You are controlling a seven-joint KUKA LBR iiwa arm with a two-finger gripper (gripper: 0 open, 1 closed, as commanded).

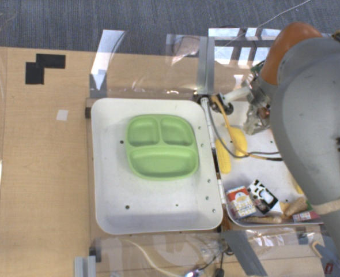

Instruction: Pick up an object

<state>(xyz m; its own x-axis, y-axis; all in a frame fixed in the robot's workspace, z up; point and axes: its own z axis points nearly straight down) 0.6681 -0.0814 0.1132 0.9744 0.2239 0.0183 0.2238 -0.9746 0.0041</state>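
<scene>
My gripper [252,119] hangs over the far part of the right bin [274,166], under the grey arm with its orange band [285,39]. Just left of and below it lies a yellow banana-shaped piece [238,141], with a second yellow piece [224,161] beside the bin's left wall. At the bin's near end sit a red-and-white packet [240,201], a black-and-white item [264,194] and a brown oblong item [291,208]. The arm hides the bin's right half.
The left bin [109,201] holds a green divided plate [161,146] near its middle. A yellow-and-black cable [216,126] loops along the wall between the two bins. Clear plastic guards stand at the far edge of the bench.
</scene>
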